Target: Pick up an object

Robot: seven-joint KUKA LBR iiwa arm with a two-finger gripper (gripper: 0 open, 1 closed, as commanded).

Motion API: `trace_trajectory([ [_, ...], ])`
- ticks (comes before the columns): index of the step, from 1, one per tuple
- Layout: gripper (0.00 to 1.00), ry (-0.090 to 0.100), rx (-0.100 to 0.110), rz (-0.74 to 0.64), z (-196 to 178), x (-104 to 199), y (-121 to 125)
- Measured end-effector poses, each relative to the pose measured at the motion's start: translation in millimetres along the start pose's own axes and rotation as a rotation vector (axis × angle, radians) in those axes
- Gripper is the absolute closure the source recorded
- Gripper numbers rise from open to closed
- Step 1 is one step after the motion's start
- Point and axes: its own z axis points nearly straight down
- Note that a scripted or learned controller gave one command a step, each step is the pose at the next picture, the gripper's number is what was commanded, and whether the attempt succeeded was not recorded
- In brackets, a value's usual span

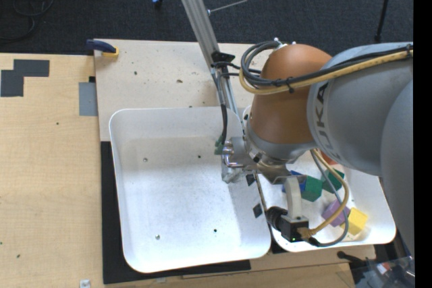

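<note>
White bins: two shallow trays side by side on the worktop (155, 71), the left bin (169, 206) toward its middle and the right bin (375, 199) by its near right corner.
Arm (358, 111): grey with an orange band, reaching in from the worktop's right edge and covering much of the right bin.
End effector (235, 164): low over the wall where the two bins meet; we cannot tell whether it is apart or together, and we see nothing held in it.
Candidate objects: a green block (312, 189), a purple piece (332, 211) and a yellow block (357, 220), clustered in the right bin, to the right of the end effector.
Risk, descent: we judge that going straight down from here could strike the shared rims or close on bare bin floor.
Risk, crowding: the pieces lie close together, so a grasp could nudge a neighbour or catch two at once.
</note>
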Motion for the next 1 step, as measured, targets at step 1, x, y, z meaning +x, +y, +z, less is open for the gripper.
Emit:
trace_trajectory([
  [1,1.00,0.000,0.001,0.004,-0.8,-2.0,-6.4],
])
